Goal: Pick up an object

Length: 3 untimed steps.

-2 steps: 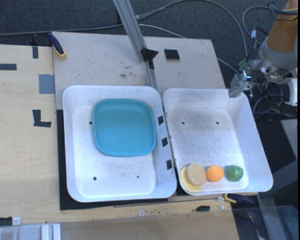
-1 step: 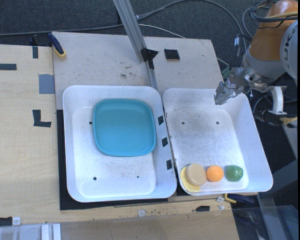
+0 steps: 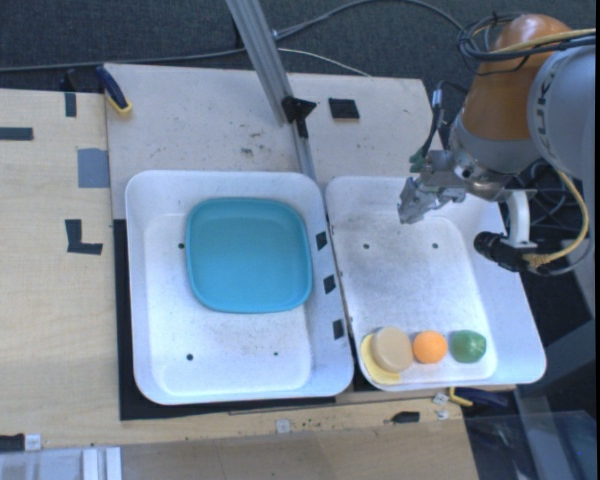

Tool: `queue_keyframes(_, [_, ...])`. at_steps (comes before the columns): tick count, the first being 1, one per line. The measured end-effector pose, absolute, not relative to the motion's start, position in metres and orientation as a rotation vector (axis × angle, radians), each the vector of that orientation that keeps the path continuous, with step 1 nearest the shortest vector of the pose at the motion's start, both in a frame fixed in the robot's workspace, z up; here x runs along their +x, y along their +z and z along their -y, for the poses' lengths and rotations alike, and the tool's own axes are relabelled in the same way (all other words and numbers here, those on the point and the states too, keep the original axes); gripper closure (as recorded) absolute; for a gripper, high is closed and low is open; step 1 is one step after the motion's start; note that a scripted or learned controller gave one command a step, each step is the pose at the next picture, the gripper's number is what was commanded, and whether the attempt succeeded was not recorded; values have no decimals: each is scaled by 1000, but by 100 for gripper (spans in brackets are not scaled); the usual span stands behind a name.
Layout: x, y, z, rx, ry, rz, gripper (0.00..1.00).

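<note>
My gripper [image 3: 416, 208] hangs over the far end of the right bin [image 3: 420, 278], with nothing visible between its fingers. Along the bin's near edge lie three small objects in a row: a tan round piece [image 3: 391, 348] resting on something yellow, an orange ball [image 3: 430, 347] and a green ball [image 3: 468, 346]. They are well apart from the gripper, toward the near side. A blue square plate [image 3: 248, 254] lies in the left bin [image 3: 160, 298].
A slanted metal post [image 3: 270, 63] rises behind the bins, ending at a black clamp near the divide. Black clips sit along the edge between the bins. Cables and a black handle [image 3: 505, 251] hang off the arm at right.
</note>
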<state>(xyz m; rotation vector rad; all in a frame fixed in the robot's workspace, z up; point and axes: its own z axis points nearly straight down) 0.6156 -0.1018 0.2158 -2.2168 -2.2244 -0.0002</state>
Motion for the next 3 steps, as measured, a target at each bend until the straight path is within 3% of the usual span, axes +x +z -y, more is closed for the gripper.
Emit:
queue_keyframes(2, [592,220,-6,-2217,0,2225,100])
queue_keyframes(3, [570,219,-45,-2217,0,2224,100])
